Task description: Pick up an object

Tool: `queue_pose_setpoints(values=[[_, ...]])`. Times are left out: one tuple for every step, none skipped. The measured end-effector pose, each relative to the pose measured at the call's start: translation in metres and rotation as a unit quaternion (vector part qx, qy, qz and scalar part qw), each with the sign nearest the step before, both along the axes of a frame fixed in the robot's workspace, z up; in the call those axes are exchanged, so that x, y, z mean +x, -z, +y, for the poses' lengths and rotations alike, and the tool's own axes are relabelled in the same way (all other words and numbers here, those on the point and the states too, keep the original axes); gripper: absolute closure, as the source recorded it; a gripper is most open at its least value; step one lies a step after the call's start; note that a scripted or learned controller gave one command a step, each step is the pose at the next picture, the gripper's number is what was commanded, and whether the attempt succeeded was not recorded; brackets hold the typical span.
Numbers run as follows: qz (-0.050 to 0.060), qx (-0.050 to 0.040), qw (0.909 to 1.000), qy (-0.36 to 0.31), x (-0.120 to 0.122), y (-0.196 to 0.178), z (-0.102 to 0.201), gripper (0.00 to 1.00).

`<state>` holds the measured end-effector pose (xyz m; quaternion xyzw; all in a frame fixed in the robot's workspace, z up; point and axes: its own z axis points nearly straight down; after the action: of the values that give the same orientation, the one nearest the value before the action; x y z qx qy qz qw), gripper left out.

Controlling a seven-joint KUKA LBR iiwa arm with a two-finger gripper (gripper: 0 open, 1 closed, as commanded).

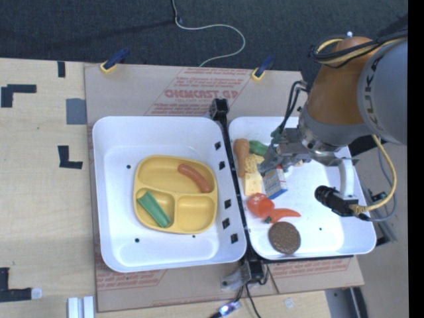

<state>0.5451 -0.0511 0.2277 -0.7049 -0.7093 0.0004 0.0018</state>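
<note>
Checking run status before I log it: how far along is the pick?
Done: the arm has reached into the right bin, with the gripper low over the food pile beside the yellow cheese wedge.
In hand: nothing visibly lifted; whether anything is grasped cannot be told.
Left: grasp and lift. The red pepper and brown cookie lie on the bin floor; the sausage and green piece sit on the yellow plate.

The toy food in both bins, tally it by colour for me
Red: 2, sausage, pepper
Green: 2, bean, leafy piece
Orange: 1, carrot
Yellow: 1, cheese
Brown: 1, round patty
Total: 7
</note>
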Motion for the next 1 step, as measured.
queue_pose_setpoints(values=[[0.001, -0.0004, 1.0000, 0.001, -0.0357, -0.0009, 0.0354, 1.00]])
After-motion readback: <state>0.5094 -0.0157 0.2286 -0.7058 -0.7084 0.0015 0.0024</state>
